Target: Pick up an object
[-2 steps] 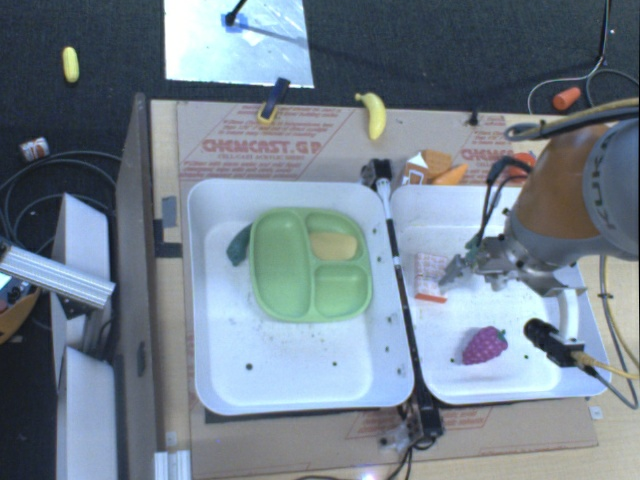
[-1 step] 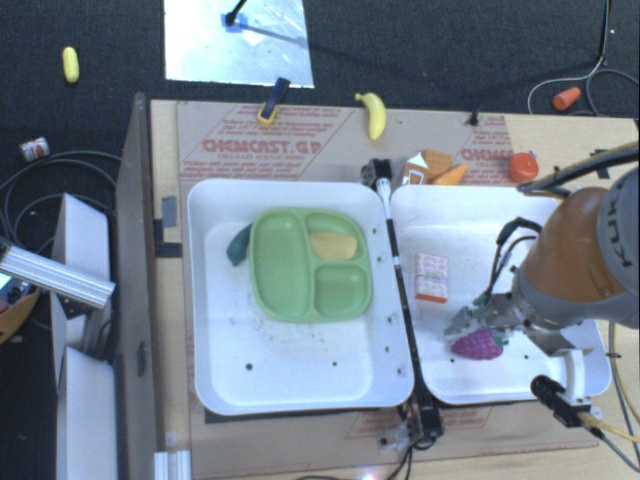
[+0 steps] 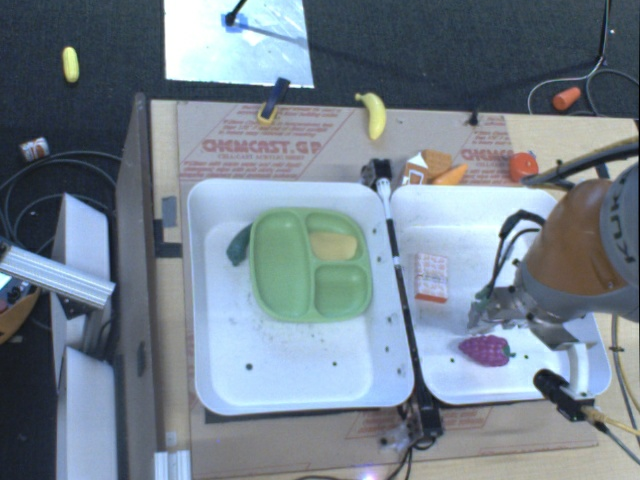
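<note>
- Bench [image 3: 300,133]: brown board surface carrying two shallow white bins side by side; all positions below are given relative to the divider [image 3: 397,273] between them.
- Left bin [image 3: 215,368]: immediately left of the divider.
- Right bin [image 3: 440,383]: immediately right of the divider.
- Arm [image 3: 585,243]: grey with an orange band, reaching in well to the right of the divider, over the right bin's far side.
- Green tray [image 3: 305,268]: three compartments, lying in the left bin just left of the divider; a yellow item [image 3: 335,243] sits in its compartment nearest the divider's upper part.
- Dark green object [image 3: 238,245]: beyond the tray, on the side away from the divider, touching the tray's edge.
- Gripper [image 3: 487,313]: right of the divider, low over the right bin floor; whether it is spread or closed cannot be determined.
- Purple grape cluster [image 3: 485,350]: right of the divider, on the bin floor just below the gripper; contact cannot be confirmed.
- Red-and-white packet [image 3: 432,276]: lying flat just right of the divider.
- Banana [image 3: 374,115]: on the bench above the divider's top end.
</note>
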`<action>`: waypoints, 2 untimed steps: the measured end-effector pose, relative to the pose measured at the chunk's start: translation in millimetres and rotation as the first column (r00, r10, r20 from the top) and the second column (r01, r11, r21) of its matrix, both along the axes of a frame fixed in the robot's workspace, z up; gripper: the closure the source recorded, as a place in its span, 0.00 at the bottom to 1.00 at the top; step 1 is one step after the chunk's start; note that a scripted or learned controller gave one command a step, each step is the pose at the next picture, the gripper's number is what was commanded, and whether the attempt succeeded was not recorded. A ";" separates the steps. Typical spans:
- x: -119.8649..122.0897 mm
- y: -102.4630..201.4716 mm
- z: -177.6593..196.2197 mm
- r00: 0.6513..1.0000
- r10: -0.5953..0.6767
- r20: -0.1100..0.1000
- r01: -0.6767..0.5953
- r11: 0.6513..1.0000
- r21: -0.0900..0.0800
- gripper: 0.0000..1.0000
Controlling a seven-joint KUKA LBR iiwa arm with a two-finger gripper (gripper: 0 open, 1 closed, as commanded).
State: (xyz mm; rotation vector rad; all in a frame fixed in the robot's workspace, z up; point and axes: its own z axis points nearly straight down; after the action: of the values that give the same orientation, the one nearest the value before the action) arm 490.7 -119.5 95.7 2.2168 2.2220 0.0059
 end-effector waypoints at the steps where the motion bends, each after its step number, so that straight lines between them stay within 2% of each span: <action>1: -3.4 -8.6 42.0 1.000 -0.003 0.000 0.003 1.000 -0.002 1.00; 2: -2.6 -7.9 50.6 1.000 -0.002 0.000 0.002 1.000 -0.001 1.00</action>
State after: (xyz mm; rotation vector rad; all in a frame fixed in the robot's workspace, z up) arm 488.1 -127.4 146.3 2.2182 2.2198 0.0047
